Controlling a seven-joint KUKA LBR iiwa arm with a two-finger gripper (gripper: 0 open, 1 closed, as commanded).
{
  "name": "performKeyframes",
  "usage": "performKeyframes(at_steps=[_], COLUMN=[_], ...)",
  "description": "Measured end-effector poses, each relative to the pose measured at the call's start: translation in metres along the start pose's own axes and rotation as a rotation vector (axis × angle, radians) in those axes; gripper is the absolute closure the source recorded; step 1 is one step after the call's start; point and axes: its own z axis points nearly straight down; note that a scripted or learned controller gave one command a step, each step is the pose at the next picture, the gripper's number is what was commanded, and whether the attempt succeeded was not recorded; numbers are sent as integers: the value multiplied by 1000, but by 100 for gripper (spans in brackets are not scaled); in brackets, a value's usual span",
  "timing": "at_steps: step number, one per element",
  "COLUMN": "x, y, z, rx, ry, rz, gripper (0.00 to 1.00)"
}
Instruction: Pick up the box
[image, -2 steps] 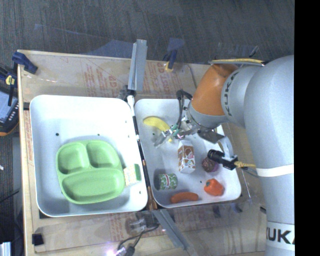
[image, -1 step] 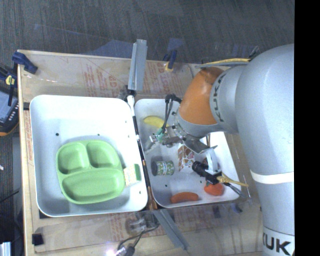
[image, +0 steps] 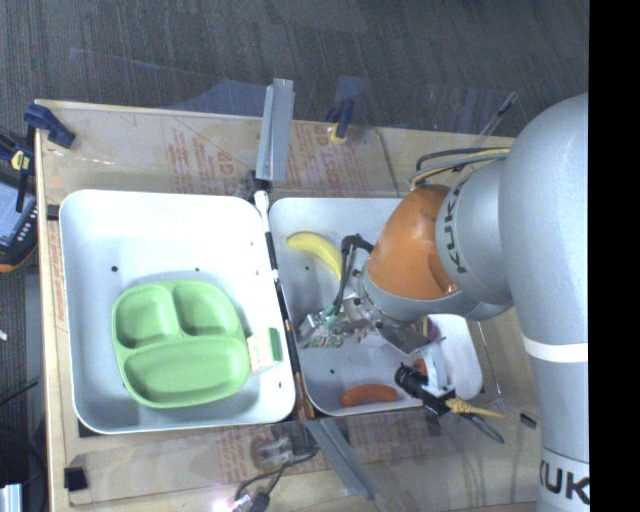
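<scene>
2 shallow white bins side by side on the bench: left bin (image: 75, 300), right bin (image: 300, 225). In the left bin, toward its near half, a green divided plate (image: 180, 345) with 3 compartments. Just right of the plate, touching its right edge and close against the left bin's right wall, the box (image: 264, 349): small, pale green and white. Long axis running roughly far to near, tilted a little, the far end leaning slightly right. Too small to make out which face lies up.

Reaching in from the right, the grey arm (image: 520, 230) with its orange band (image: 410, 250), spread over most of the right bin. Gripper (image: 325, 328) low in the right bin, near its left wall, pointing left toward the divider between the 2 bins. Close to the box but apart from it, with the bin walls between. Jaws apart or together: impossible to tell amid the metal clutter at the tip.

Also in the right bin: a banana (image: 315, 250) at the far left, and an orange-red sausage-shaped thing (image: 370, 395) by the near wall.
</scene>
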Motion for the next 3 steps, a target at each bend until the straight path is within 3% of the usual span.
performKeyframes(at_steps=[1,2,3], x=[1,-10,67], y=[1,1,0], z=[-10,-107,-103], rx=[0,0,7], ry=[0,12,14], rz=[-8,-177,20], gripper=[100,100,100])
